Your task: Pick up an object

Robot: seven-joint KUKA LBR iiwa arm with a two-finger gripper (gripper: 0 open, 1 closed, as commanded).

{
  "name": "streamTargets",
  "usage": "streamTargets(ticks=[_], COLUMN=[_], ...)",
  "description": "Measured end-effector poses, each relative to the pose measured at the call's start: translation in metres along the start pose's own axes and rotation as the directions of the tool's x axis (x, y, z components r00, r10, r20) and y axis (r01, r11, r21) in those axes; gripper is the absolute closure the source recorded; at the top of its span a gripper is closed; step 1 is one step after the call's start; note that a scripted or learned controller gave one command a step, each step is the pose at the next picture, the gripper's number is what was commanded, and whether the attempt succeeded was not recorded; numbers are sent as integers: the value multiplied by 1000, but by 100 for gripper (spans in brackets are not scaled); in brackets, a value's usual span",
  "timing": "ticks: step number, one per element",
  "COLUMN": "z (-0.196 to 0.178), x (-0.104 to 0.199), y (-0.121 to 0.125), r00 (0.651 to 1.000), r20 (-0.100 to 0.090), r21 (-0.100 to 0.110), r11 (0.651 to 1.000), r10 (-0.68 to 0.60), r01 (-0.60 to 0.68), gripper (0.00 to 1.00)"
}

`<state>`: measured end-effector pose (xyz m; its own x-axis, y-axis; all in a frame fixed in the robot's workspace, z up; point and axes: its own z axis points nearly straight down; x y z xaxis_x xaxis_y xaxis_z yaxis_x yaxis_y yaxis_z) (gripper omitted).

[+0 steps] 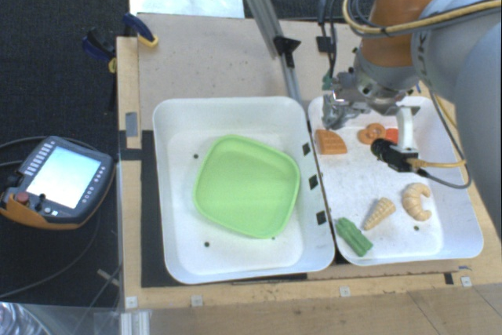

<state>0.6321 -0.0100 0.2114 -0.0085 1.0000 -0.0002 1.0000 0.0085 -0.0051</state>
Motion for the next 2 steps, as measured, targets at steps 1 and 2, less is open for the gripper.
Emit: streamTargets(ticks=[1,2], z=[2,1], x=[57,105], y=[-1,17], r00=[1000,1000], r20=[1,1], r21=[0,0], r11=[1000,1000], r10=[1,1], r01=[-1,-1], gripper=[100,100])
